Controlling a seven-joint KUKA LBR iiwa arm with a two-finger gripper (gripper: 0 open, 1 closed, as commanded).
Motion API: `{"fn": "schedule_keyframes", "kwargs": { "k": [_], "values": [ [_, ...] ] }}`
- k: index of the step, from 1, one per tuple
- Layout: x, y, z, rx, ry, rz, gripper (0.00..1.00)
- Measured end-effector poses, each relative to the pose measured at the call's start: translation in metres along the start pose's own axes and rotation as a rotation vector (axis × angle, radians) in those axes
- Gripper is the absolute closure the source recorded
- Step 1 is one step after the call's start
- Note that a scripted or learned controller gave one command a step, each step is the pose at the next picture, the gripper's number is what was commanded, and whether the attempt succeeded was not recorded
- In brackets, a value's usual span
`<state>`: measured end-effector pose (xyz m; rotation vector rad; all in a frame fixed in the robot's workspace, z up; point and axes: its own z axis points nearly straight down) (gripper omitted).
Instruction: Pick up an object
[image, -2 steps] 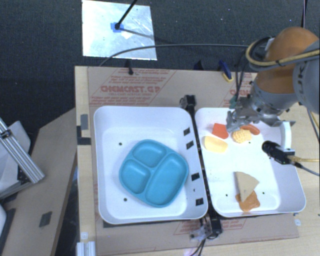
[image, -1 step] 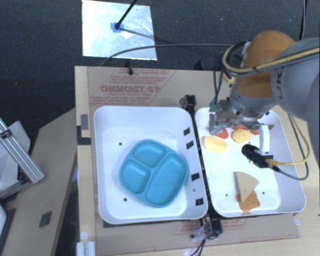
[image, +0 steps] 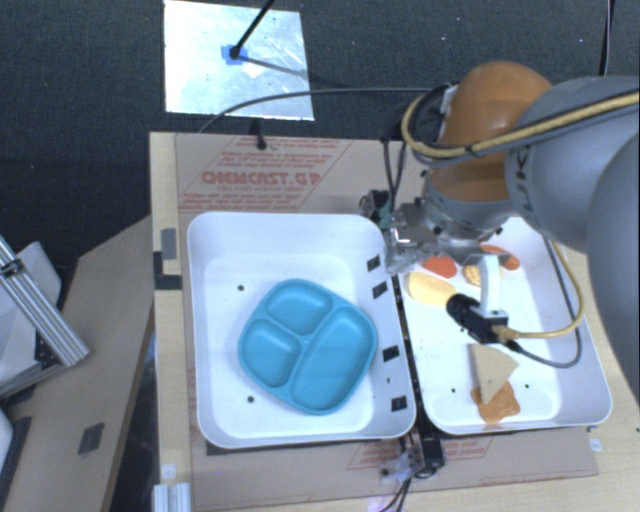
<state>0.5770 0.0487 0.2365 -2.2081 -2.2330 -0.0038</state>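
Light was even and fairly bright, the white bins (image: 290, 232) nearly washed out; a foil sheet (image: 237, 58) glared at the top. Shadows were soft, detail slightly blurred, the dark floor grainy

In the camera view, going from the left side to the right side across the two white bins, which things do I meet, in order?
Blue plastic divided plate in the left white bin → pale yellow oval piece in the right white bin → tan wedge-shaped piece.
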Motion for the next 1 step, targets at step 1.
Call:
{"fn": "schedule_keyframes", "kwargs": {
  "k": [1],
  "values": [
    [0.0604, -0.0041, -0.0019, 0.0, 0.0, 0.0, 1.0]
  ]
}}
